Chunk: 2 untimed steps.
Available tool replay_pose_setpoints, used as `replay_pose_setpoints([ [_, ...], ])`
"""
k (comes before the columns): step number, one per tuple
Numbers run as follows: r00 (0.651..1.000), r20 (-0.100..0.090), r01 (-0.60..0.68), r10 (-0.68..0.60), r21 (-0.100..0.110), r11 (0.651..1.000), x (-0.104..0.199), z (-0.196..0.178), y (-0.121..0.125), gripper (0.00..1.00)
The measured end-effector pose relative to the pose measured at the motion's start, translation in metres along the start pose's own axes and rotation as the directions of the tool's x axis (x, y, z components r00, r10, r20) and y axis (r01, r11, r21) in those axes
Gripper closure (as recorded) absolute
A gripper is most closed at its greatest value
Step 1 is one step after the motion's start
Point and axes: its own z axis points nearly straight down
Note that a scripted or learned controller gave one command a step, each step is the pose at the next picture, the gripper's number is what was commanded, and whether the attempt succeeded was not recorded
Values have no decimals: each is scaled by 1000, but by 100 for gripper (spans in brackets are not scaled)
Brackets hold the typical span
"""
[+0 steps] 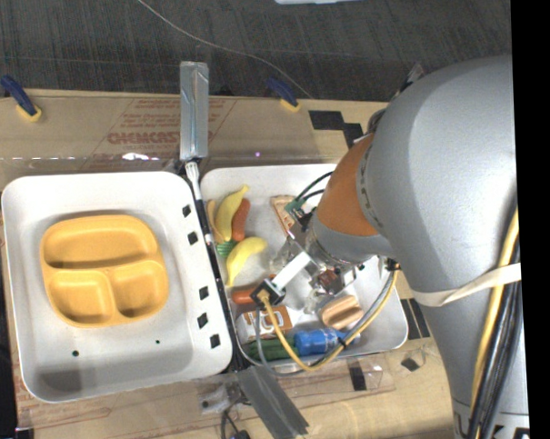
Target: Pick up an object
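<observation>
The right bin (255,178) holds a heap of toy food. A yellow banana (227,212) lies at its left beside an orange-red piece (241,219), with a second banana (246,253) just below them. Lower down are a tan bun (341,309), a blue piece (317,340) and a dark green piece (265,353). My gripper (326,280) hangs low over the middle of this bin, just above the bun. The wrist hides its tips.
The left bin (45,374) carries a yellow divided tray (102,267). A small green piece (223,248) and a brown-orange piece (246,295) lie near the divider. The grey arm covers the right bin's right side.
</observation>
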Motion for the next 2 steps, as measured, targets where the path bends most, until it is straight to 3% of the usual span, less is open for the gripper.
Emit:
replay_pose_setpoints([
  [1, 972, -16, -234, 234, -25, 972, -16, 6, -18, 0],
  [2, 972, -6, -234, 234, -3, 972, -31, -66, -30, 0],
])
